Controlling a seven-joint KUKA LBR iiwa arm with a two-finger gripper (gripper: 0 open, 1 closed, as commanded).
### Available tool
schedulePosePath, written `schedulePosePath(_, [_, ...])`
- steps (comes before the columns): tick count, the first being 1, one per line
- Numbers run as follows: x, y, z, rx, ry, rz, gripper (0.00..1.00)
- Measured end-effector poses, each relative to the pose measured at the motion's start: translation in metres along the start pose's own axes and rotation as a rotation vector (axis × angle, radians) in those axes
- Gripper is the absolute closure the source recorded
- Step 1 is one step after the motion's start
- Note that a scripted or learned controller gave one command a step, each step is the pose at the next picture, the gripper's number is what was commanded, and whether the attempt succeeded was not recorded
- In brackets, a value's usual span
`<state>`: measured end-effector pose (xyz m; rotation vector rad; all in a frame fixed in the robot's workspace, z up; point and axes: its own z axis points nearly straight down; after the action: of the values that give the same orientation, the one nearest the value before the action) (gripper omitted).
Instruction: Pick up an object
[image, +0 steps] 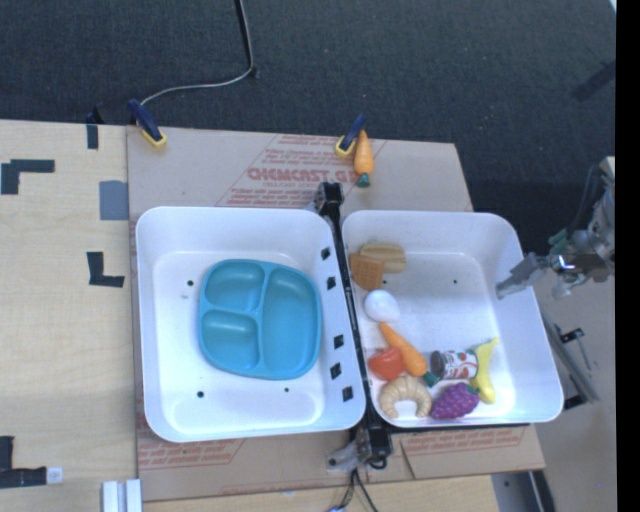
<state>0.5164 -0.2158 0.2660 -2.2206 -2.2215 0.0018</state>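
The right bin holds several toy foods. A brown bread piece lies at its left wall, with a white egg just below it. Further toward the front lie an orange carrot, a red tomato, a croissant, purple grapes, a small can and a yellow banana. My gripper hangs at the right bin's right rim, outside the pile and well apart from every object. Nothing shows in its grasp.
The left bin holds a blue divided plate. A second carrot lies on the cardboard sheet behind the bins, beside a yellow clamp. Black clips join the bins along their shared wall.
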Motion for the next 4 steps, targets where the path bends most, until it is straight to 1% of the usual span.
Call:
schedulePosePath(1, [0.071, -0.03, 0.121, 0.003, 0.002, -0.002, 0.0])
schedulePosePath(2, [0.099, -0.031, 0.157, -0.002, 0.0, 0.0, 0.0])
schedulePosePath(3, [0.121, -0.002, 0.18, -0.002, 0.001, 0.0, 0.0])
schedulePosePath(4, [0.12, -0.002, 0.17, -0.004, -0.002, 0.002, 1.0])
